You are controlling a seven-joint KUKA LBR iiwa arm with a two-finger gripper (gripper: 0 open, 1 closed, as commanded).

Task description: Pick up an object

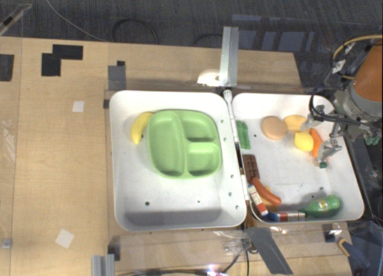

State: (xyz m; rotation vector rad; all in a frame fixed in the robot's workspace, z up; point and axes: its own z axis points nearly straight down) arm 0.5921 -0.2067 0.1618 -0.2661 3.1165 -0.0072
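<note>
Camera view: grey arm with orange band reaching from the right over the right shallow white bin (pixel 353 191).
The two-finger gripper (pixel 326 152) hangs beside a yellow lemon-shaped fruit (pixel 304 141) and an orange carrot-like piece (pixel 315 140); whether it is open or closed cannot be told. A green divided plastic tray (pixel 182 143) and a yellow banana (pixel 140 126) lie in the left white bin (pixel 128 203).

A pale wooden bench (pixel 54 167) carries two shallow white bins side by side, touching along one edge: the left bin (pixel 128 203) and the right bin (pixel 347 191). Black patches (pixel 60 59) mark its far left corner.
</note>
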